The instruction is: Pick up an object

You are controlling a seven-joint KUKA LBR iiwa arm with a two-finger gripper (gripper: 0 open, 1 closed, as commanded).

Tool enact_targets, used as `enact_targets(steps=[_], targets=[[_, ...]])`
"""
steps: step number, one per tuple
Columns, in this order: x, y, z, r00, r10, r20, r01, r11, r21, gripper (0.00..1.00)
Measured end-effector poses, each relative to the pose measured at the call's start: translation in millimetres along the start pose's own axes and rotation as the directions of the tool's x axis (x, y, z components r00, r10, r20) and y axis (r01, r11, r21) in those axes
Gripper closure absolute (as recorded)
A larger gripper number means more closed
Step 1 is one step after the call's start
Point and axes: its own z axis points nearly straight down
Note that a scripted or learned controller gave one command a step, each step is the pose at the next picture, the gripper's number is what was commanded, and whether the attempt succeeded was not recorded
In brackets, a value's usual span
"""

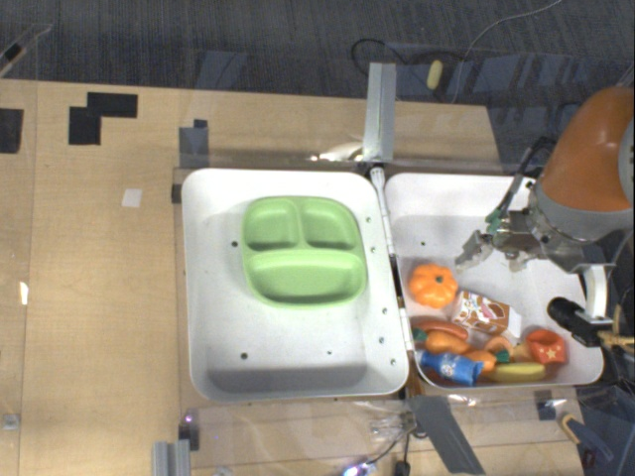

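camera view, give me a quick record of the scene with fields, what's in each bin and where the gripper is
left bin: holds a green divided plate, lying flat near its middle
right bin: toy food heaped at the near end
items seen: orange pumpkin, brown packet, red tomato, banana, blue item
gripper: over the right bin, above the pumpkin, nothing seen between its fingers
arm: reaches in from the right
task state: no object picked up yet

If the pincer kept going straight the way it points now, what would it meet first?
Probably the bare floor of the right bin. The pincer points down and left, above and right of the orange pumpkin toy, though depth is unclear.
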Motion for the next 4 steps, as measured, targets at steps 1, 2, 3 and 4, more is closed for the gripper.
enact_targets(steps=[1, 2, 3, 4], targets=[[22, -13, 87, 1.0, -0.029, 0.001, 0.029, 1.0, -0.002, 0.0], [12, 49, 100, 1.0, 0.001, 0.001, -0.001, 1.0, -0.011, 0.0], [12, 82, 40, 0.991, 0.136, 0.001, -0.136, 0.991, -0.003, 0.0], [26, 46, 100, 1.0, 0.011, 0.001, -0.011, 1.0, -0.01, 0.0]])
